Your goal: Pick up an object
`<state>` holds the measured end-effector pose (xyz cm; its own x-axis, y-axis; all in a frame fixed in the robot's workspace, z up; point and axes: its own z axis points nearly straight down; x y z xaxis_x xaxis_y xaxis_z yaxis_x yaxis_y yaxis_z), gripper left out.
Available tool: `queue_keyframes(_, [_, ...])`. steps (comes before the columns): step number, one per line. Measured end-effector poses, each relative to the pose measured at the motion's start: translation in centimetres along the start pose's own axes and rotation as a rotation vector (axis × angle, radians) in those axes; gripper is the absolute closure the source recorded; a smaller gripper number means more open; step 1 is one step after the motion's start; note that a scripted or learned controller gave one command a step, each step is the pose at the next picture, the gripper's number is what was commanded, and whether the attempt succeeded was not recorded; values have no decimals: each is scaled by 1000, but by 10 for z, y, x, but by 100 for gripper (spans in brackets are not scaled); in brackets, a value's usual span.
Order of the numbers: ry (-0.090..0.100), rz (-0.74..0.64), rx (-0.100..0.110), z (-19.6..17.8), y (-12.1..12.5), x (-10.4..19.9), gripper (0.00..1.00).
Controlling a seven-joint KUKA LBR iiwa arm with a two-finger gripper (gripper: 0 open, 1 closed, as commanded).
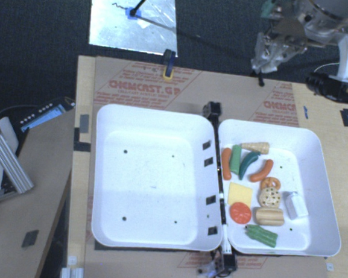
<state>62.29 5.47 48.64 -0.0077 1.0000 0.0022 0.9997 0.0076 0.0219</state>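
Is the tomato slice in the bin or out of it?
In: the tomato slice lies flat in the right bin, below the cheese square.

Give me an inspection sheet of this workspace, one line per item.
Surface: cardboard-covered bench bearing two white bins side by side.
Job's things: right bin holds toy food clustered together: orange carrot, green pepper, teal piece, sausage, corn-like cone, yellow cheese square, red tomato, pretzel, cracker, bread roll, white block, green pod.
Clutter: left bin, nothing seen inside; yellow and blue clamp at the bench's far edge.
End effector: raised beyond the right bin, holding nothing; finger state unclear.
Cables: thin black cable across the floor.
Surroundings: shiny sheet on dark carpet; aluminium frame at left.
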Motion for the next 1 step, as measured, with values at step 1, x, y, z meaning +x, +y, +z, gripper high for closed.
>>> queue_keyframes(1, [-2, 0, 12, -34, 48, 26, 100])
